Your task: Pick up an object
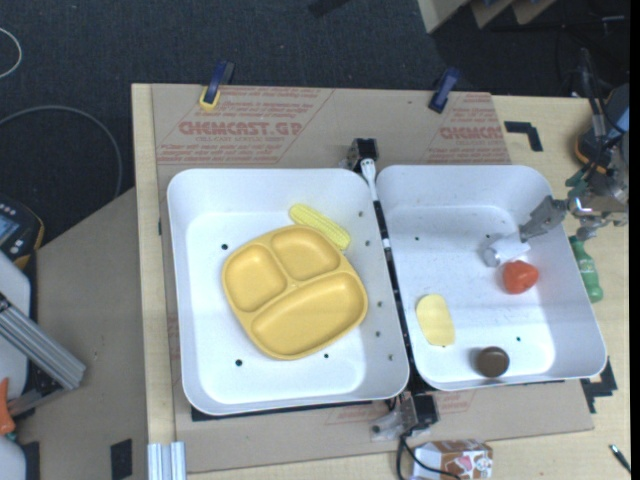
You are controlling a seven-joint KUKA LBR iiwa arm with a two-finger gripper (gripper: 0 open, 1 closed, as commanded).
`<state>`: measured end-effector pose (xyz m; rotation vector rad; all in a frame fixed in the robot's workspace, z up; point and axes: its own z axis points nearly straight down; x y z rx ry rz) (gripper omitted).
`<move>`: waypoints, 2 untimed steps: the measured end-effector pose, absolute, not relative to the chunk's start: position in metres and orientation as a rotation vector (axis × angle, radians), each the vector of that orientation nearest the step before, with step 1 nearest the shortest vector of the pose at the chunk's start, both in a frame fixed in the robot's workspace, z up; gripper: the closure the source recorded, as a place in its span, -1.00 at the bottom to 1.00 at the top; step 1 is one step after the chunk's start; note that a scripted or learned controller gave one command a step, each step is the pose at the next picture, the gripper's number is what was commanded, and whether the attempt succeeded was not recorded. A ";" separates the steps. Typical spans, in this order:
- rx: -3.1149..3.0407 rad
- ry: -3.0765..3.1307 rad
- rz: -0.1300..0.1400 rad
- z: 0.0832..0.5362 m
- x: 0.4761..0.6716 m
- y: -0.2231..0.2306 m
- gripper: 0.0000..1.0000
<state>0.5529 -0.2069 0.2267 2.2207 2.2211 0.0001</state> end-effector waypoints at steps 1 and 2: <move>2.232 2.224 -0.007 0.128 0.514 -0.224 -1.00; 2.221 2.234 0.009 0.082 0.559 -0.218 -1.00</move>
